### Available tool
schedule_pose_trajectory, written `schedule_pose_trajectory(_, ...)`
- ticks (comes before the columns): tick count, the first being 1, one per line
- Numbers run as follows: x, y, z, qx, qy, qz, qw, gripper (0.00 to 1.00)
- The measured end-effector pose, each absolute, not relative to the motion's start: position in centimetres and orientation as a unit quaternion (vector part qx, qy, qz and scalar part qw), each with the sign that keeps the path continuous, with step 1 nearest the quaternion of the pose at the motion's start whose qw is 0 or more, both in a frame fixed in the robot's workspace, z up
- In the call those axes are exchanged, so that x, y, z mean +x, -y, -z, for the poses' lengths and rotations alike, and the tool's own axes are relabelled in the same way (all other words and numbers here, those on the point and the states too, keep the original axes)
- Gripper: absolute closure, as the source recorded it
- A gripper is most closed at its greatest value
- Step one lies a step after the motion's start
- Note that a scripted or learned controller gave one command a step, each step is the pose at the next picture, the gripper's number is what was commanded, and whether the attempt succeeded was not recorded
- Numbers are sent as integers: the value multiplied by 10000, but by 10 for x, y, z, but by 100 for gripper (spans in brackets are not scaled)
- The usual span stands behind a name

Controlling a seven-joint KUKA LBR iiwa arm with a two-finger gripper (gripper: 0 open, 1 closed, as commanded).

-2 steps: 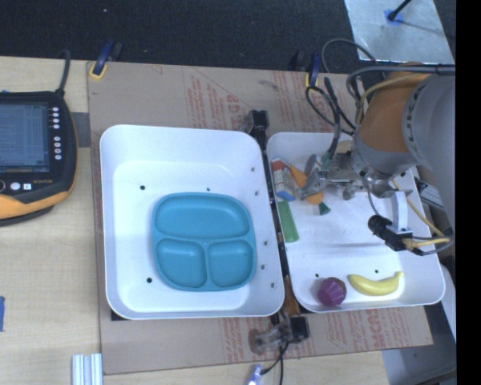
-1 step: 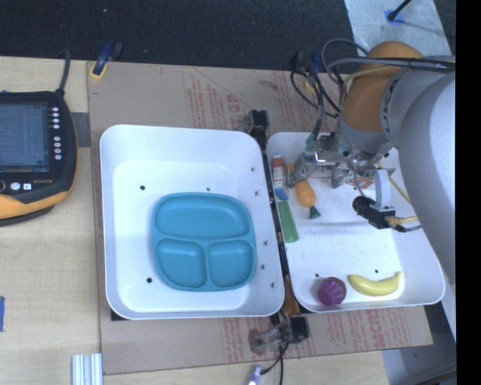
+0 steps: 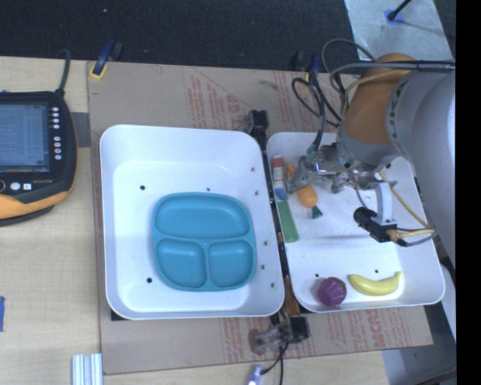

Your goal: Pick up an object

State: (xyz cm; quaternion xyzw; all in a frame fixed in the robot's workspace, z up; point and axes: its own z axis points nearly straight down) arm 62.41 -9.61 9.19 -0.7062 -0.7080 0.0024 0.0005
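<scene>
Arm reaches in from right, gripper (image 3: 308,184) down in right bin (image 3: 421,291), near its upper left corner. Small orange object (image 3: 306,196) sits right at the gripper tip, touching or just under it; can't tell if it's between the fingers or whether they're spread or pressed together. Green stick (image 3: 287,221) lies just left of it along bin wall. Banana (image 3: 375,284) and purple ball (image 3: 331,291) well apart, at near edge. Left bin (image 3: 120,239) w/ blue divided tray (image 3: 202,241).
</scene>
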Motion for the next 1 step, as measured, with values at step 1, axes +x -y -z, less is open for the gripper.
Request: schedule_pose_trajectory(1, 624, 96, -102, -7054, 7088, -26, 21, 100)
